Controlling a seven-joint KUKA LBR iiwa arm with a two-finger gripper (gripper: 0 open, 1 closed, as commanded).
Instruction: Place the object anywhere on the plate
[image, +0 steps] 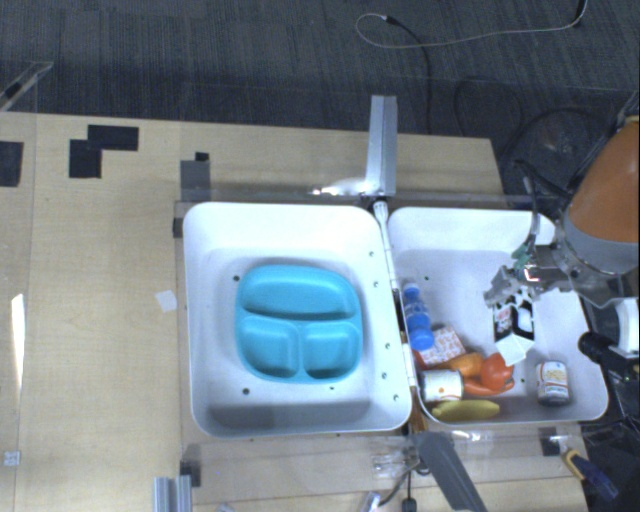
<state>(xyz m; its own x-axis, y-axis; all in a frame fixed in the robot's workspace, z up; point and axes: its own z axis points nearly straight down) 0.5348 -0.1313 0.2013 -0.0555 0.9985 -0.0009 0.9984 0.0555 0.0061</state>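
Note:
A blue plate (297, 320) with three compartments lies in the left bin (215, 395). The right bin (450, 250) holds several small objects along its near edge: a blue bottle (412, 312), a red and white packet (441, 345), an orange object (491, 371), a white jar (441, 385), a yellow banana-like piece (465, 408) and a small can (552, 381). My gripper (513, 318) hangs over the right part of the right bin, just above a white piece (512, 350) and the orange object. I see nothing held clearly in it.
A metal post (383, 140) stands at the back, where the two bins meet. The arm's orange band (610, 190) reaches in from the right. Cables (440, 40) lie on the dark floor behind the bench.

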